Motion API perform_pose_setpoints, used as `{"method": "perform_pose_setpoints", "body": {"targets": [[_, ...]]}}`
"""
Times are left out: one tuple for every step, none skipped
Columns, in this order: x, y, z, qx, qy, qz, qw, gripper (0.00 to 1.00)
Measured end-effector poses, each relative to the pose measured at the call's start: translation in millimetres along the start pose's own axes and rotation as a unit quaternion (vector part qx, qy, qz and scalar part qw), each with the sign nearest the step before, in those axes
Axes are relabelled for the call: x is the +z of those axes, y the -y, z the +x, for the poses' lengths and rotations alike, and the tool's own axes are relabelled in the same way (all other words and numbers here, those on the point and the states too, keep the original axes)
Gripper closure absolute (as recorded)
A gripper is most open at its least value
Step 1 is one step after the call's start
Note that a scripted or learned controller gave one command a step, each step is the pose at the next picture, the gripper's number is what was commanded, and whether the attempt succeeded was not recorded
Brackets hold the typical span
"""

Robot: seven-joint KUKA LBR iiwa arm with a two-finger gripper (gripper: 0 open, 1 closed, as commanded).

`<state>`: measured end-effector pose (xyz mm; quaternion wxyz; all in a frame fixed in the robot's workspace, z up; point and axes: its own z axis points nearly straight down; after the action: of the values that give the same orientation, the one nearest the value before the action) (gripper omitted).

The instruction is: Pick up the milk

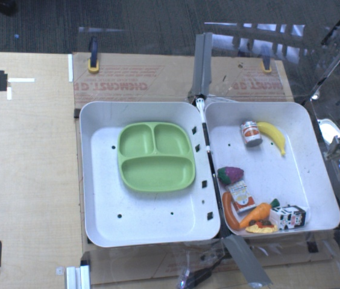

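Nearest lot, front rim of the right bin (314, 161):

1. Milk (289, 217). Small carton in black-and-white cow print, which you may take as the task's thing. It lies in the near right corner of the right bin, close to the front wall. It looks to be on its side, long axis running roughly left to right across the view.
2. Carrot (257, 212). Orange, lying just left of the milk, its thick end pointing toward the carton. Touching or a hair apart; you cannot tell which.
3. Yellow piece (260, 226). Small and unidentified, in front of the carrot.
4. Red sausage shape (230, 212). Curved, at the left of the cluster.
5. Small printed carton (240, 194). Orange and white, behind the sausage shape. Do not confuse it with item 1.

Further back, same bin:

6. Purple fruit with a green top (231, 174).
7. Can (251, 133) with a banana (273, 136) just beside it, well apart from the milk.

Left bin (100, 185):

8. Green divided plate (157, 156), well apart from the milk.

Handling note: your arm comes in from the right, and the milk sits toward that side, so the reach is short. Judged from its lie, a grip across the short width suits best. The corner walls and the carrot crowd it, so expect little room.
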<state>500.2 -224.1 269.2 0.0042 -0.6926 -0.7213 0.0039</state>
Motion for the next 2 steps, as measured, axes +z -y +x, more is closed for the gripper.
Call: {"method": "perform_pose_setpoints", "body": {"targets": [[0.0, 0.0, -0.1, 0.001, 0.000, 0.000, 1.0000, 0.00], [146.7, 19.3, 63.0, -0.011, -0.001, -0.002, 0.9999, 0.00]]}}
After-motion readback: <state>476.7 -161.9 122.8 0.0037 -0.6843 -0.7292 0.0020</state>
